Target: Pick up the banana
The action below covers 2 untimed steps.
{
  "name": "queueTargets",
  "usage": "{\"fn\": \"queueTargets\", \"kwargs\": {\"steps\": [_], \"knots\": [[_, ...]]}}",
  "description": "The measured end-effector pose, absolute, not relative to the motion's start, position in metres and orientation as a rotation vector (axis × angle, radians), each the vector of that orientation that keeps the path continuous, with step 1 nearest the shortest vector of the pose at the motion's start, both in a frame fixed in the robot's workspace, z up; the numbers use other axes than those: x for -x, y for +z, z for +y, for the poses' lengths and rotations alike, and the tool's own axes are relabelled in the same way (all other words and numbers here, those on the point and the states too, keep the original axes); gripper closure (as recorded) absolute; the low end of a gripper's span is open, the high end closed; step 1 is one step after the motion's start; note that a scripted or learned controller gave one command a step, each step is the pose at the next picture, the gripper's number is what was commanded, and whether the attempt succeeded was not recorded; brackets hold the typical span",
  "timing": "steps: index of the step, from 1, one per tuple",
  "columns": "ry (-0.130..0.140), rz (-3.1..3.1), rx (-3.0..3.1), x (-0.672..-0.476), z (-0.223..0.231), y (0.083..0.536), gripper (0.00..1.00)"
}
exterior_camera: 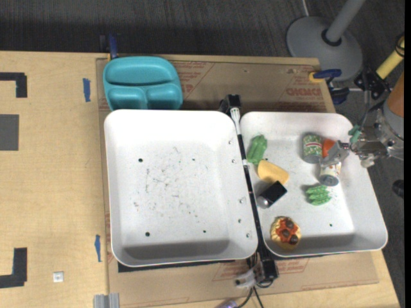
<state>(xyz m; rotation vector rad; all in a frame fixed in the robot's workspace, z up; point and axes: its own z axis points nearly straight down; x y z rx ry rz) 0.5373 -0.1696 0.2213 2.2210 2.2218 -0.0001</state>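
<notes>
The only yellow thing, a short banana-coloured piece [273,171], lies in the left part of the right bin [366,226]. It sits between a green toy [257,149] and a black block [272,193] and nothing touches it. My gripper [345,149] hangs over the bin's right side, well to the right of the yellow piece. It is next to a green-labelled can [312,147], an orange item [328,147] and a small grey cylinder [330,173]. The wrist hides the fingertips.
A second green toy [318,194] and a round pizza-like toy [286,230] lie nearer the front of the right bin. The left bin [173,185] stands alongside. A teal divided tray [142,82] sits behind it. A black bar [243,165] runs between the bins.
</notes>
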Motion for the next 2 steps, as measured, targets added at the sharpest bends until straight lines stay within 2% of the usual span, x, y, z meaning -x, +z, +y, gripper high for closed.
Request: {"fn": "queueTargets", "kwargs": {"steps": [1,2], "knots": [[0.001,2.254,-2.188,-0.509,-0.112,0.113,0.00],[0.025,2.171,-2.240,-0.564,-0.101,0.100,0.00]]}}
